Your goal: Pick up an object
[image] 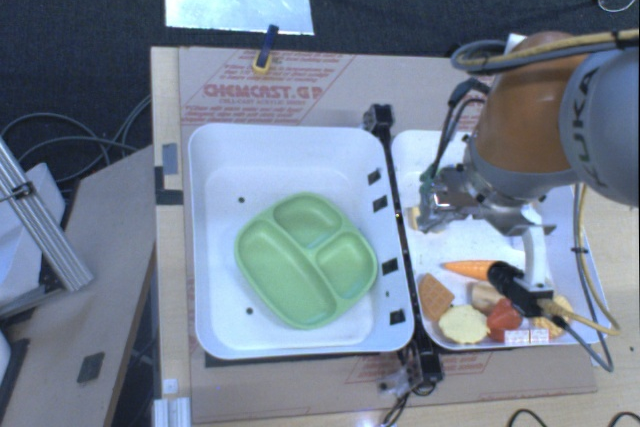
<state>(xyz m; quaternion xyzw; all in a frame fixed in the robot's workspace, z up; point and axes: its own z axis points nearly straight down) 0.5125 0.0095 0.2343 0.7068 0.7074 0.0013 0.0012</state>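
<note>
Arm over right bin (410, 155), pincer (435, 210) state can't tell, toy food (carrot (472, 268), cracker (435, 295), yellow piece (462, 323)) clustered at near edge; best drop straight onto the isolated carrot, clear of the wall.

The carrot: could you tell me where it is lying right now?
The carrot lies in the right bin, near its front, just above the other toy foods.

Divided plate (305, 260) in left bin (215, 165); toy foods (470, 310) in right bin (415, 150).
</note>
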